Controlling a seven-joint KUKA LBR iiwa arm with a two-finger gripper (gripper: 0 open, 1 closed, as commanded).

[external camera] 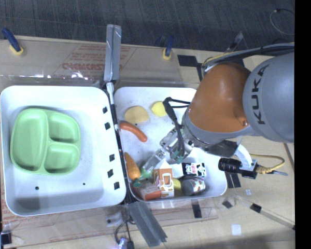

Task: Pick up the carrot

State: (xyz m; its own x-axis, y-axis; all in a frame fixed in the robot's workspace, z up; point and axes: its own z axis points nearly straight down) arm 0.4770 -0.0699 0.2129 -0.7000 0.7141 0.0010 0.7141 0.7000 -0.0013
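Note:
The carrot (pixel 131 166) is orange with a green top and lies along the left wall of the right bin (pixel 145 95), near its front left corner. My gripper (pixel 147 165) reaches down and to the left from the orange-banded wrist. Its tip is just to the right of the carrot, close to it. I see nothing held in it.
Around the carrot lie a red sausage (pixel 133 131), two yellow pieces (pixel 137 114) (pixel 158 108), a small printed box (pixel 164 183), a dark can (pixel 193 186) and a black-and-white block (pixel 194 169). The left bin (pixel 20 95) holds a green divided tray (pixel 45 140).

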